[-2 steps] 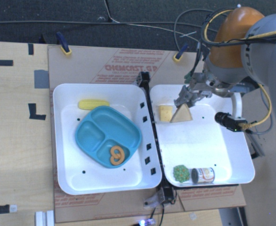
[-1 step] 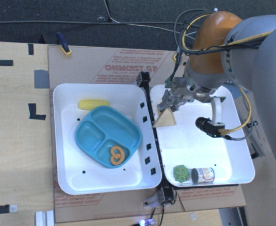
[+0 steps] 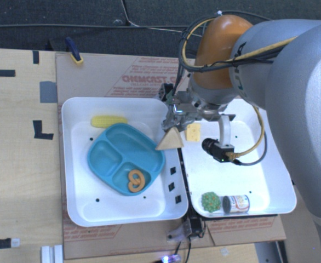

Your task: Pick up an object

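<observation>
One word, "CHEMCAST" [image 3: 145, 79], reads on the cardboard [image 3: 116, 75] (hand [image 3: 174, 119] state: cannot tell).

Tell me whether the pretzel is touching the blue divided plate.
Touching. The camera view shows the pretzel lying inside the lower compartment of the blue divided plate, resting directly on its surface with no gap.

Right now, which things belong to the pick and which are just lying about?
In the job:
gripper
tan wedge right below it, over the bins' shared edge

Lying about:
blue tray
pretzel
yellow corn cob
yellow cheese block
green broccoli
small can
</observation>
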